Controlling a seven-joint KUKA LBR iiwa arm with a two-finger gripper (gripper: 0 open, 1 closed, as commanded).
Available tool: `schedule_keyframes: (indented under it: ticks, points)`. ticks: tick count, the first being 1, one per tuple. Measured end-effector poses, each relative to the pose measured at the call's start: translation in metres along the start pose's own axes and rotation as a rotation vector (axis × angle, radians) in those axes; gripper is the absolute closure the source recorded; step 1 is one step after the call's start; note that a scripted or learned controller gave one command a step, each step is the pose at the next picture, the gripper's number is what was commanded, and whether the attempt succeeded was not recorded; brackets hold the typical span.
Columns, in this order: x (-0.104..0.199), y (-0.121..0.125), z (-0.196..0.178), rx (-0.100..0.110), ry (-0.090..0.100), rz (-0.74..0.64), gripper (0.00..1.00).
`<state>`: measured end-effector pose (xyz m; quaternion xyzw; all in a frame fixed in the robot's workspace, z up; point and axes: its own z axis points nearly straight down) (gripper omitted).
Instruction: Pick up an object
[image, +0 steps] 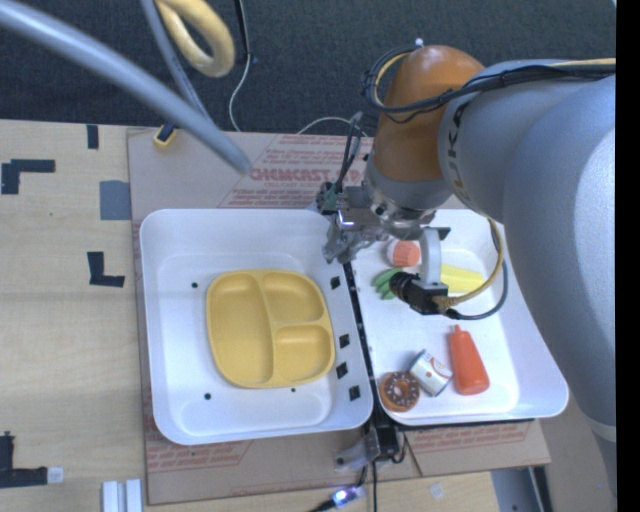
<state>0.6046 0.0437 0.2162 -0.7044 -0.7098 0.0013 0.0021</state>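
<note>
The arm (520, 130), grey with an orange band, reaches in from the right and hangs over the right bin (530, 360), near the divide where the two white bins meet. Its gripper (345, 235) sits low at the upper end of that divide. From this angle it cannot be told how the tool stands, and nothing is seen pinched in it.

Taking the right bin as the landmark: inside it, near its upper left, lie a pinkish-orange piece (405, 253) and a small green piece (385, 282), just beside the gripper's cabling. A yellow object (462, 277) lies toward the bin's middle, partly hidden by a black fitting on the arm. Lower in the bin an orange bottle-shaped toy (467, 362) lies on its side, with a small white-and-grey can (431, 373) just beside it and a brown ring doughnut (400, 391) at the bin's lower left corner.

Touching the right bin's left side is the left bin (170, 300), holding a yellow compartment plate (270, 327).

Beyond the right bin's far edge, the cardboard sheet (280, 170) under both bins bears red printing; it seems to read "CHEMCAST", though partly covered.
</note>
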Motion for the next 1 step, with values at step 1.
schedule_keyframes:
  ticks: [1]
  points:
    - [0.0487, -0.0039, 0.0073, 0.003, -0.002, 0.001, 1.0]
